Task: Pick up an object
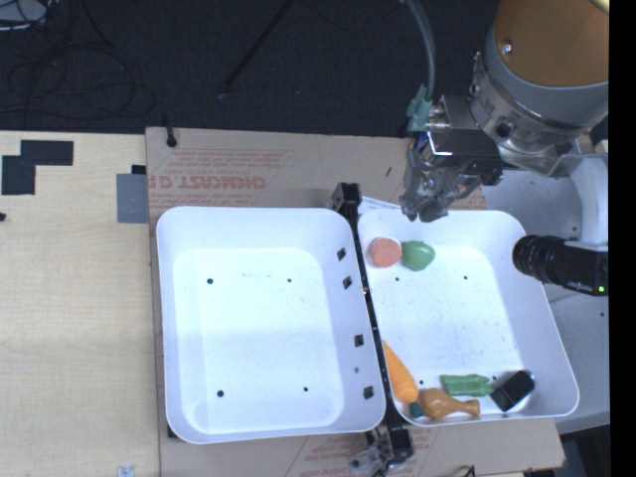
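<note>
Camera view: tool (425, 210) poised over far rim of right shallow white plastic bin (537, 311); finger spread impossible to tell. Inside that bin, just below tool: round pink ball (385, 252) touching green rounded piece (418, 255). Along bin's near edge: orange carrot-shaped toy (399, 371), tan-orange curved toy (446, 403), flat green piece (466, 385), small black block (513, 390).

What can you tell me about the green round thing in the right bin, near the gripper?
The green round object is small, smooth and slightly glossy, likely plastic toy food, with a blunt point toward the view's upper left. It lies on the right bin floor near the far wall, touching or nearly touching a pink round object on its left. The gripper hangs just above it, apart from it.
</note>
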`<control>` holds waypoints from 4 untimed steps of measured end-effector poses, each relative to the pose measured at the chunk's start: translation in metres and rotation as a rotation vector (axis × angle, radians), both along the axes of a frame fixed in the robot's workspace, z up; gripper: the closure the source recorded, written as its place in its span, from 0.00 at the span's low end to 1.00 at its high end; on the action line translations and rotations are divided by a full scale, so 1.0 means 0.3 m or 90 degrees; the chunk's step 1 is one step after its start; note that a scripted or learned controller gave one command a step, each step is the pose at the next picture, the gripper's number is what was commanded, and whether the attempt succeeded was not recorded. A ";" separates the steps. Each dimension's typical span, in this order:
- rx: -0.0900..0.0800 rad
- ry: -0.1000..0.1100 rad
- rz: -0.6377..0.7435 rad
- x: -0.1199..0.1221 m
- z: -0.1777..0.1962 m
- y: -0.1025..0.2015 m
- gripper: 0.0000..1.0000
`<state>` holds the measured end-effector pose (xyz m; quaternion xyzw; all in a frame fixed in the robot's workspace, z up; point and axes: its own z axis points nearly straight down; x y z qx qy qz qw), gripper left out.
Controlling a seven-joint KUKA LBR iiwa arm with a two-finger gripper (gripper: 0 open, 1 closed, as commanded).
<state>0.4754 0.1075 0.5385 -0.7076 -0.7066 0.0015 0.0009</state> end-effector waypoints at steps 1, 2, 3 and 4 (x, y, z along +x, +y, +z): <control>0.000 0.003 0.008 -0.004 -0.086 0.384 1.00; 0.000 -0.001 0.003 0.001 -0.009 0.457 1.00; -0.002 0.002 0.001 0.000 -0.080 0.454 1.00; -0.002 0.002 0.000 0.000 -0.141 0.453 1.00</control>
